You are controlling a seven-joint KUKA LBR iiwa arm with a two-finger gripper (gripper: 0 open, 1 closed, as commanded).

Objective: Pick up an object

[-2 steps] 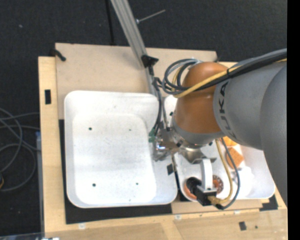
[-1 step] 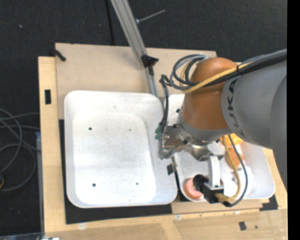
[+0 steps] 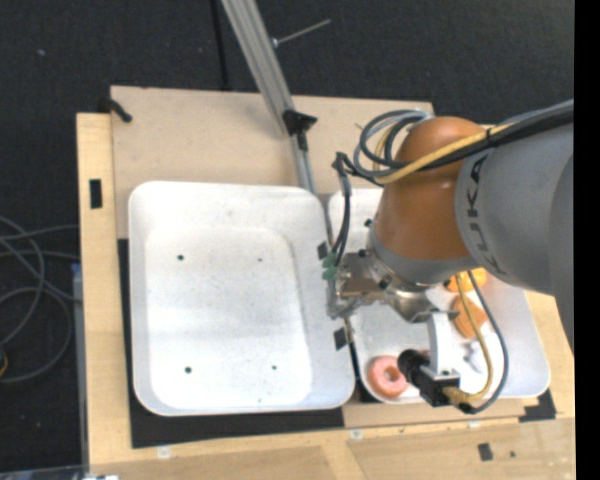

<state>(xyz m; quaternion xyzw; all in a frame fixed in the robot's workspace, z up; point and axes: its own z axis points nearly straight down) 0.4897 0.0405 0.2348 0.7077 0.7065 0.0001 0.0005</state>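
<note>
My arm reaches in from the right and hangs over the right bin (image 3: 536,368), covering most of it. The gripper (image 3: 348,298) points down near that bin's left wall, close to the ridge between the two bins. A pink ring-shaped object (image 3: 385,375) lies in the right bin's front left corner, just in front of the gripper. An orange object (image 3: 470,314) peeks out from under the wrist further right. The arm hides whatever else lies in the right bin.
The left bin (image 3: 220,298) is a wide white tray with a few dark specks. A slanted metal rail (image 3: 265,63) runs from the top of the view down to the bins' back edge. Loose cables (image 3: 20,258) lie off the bench at the left.
</note>
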